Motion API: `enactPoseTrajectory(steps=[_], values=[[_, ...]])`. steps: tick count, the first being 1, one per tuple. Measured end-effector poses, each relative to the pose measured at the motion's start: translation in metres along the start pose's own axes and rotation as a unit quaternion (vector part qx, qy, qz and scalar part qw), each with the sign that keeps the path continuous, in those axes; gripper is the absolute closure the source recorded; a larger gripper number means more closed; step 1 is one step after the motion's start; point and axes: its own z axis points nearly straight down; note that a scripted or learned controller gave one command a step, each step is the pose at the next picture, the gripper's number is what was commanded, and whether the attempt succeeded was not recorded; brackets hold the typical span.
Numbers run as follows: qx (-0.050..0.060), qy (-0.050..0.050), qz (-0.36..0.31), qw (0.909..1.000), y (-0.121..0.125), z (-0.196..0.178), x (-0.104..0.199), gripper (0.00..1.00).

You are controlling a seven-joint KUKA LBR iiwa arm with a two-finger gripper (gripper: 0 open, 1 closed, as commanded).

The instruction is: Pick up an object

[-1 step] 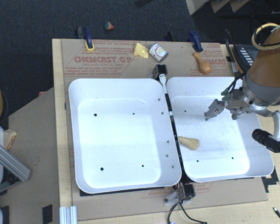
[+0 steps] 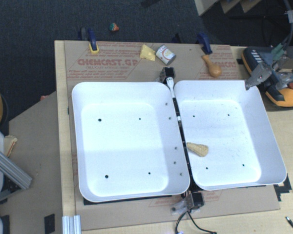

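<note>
A small tan lump [image 2: 197, 149] lies in the right bin [image 2: 263, 130], near its left wall and a little in front of the middle. The left bin [image 2: 83, 130] sits beside it. My gripper [image 2: 255, 78] hangs at the right bin's far right corner, above the rim, with the arm's orange band [image 2: 283, 95] just behind it. The gripper is far from the tan lump, which lies well to its front left. Nothing shows in the gripper.
On the board behind the bins lie a yellow piece [image 2: 147, 52], a small white box [image 2: 166, 55] and a brown knobbed object [image 2: 212, 67]. Blue clamps [image 2: 92, 39] [image 2: 202, 42] grip the board's far edge. A black clip [image 2: 168, 74] sits where the bins meet.
</note>
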Motion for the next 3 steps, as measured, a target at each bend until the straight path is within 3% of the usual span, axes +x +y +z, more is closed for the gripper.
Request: enactPoseTrajectory(steps=[1, 2, 3], values=[[0.008, 0.001, 0.0, 1.0, -0.001, 0.0, 0.001, 1.0], [0.014, 0.005, -0.004, 0.9999, 0.053, 0.069, 0.094, 1.0], [0.012, 0.004, 0.0, 0.9999, 0.009, 0.036, 0.097, 1.0]])
